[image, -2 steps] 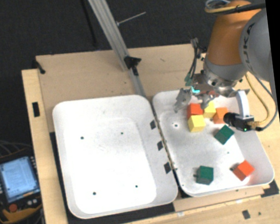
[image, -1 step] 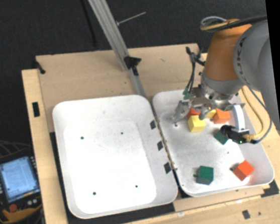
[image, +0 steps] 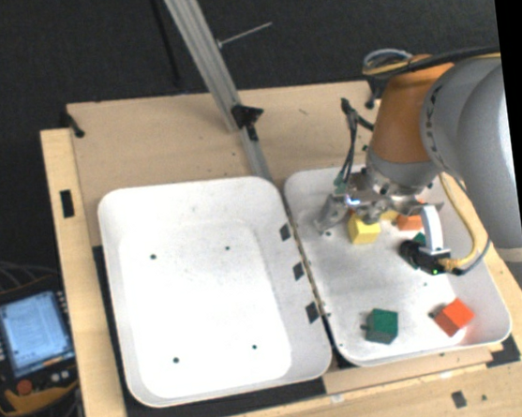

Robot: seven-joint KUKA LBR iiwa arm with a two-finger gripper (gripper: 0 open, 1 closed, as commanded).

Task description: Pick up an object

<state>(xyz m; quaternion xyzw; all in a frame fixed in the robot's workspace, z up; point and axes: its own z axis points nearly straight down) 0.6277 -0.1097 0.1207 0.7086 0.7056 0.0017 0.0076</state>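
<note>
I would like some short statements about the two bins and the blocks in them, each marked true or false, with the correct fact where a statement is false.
1. The green block lies in the right bin. True.
2. The yellow block lies in the left bin. False: it is in the right bin, just below the hand.
3. The orange block sits near the lower right corner of the right bin. True.
4. The green block and the orange block touch each other. False: they lie apart, with bare bin floor between them.
5. The arm reaches over the left bin. False: it is over the right bin.
</note>
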